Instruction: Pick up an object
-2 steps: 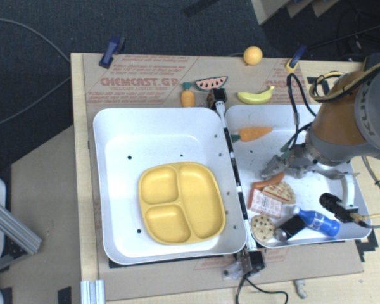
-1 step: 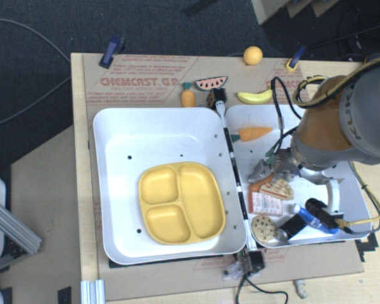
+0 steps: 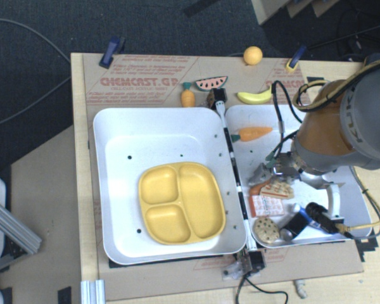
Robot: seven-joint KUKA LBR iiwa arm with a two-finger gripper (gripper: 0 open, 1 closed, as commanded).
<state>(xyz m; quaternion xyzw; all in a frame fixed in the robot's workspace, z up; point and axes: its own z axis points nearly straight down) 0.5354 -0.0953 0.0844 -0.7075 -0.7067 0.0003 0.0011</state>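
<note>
My gripper [image 3: 270, 170] is down in the right bin [image 3: 351, 181], near its left wall, with the grey arm and its orange band covering much of the bin. Just below the gripper lies a tan waffle piece [image 3: 275, 188], and under that a red and white packet [image 3: 266, 204]. A round speckled cookie [image 3: 265, 230] rests at the bin's front left corner. An orange carrot [image 3: 254, 133] lies at the back of the same bin, apart from the gripper.
The left bin [image 3: 114, 138] holds a yellow divided plate [image 3: 180, 202]. On the bench behind the bins lie a watermelon slice [image 3: 212, 82], a small orange fruit [image 3: 188, 98], a banana [image 3: 253, 96] and an orange ball [image 3: 253, 56].
</note>
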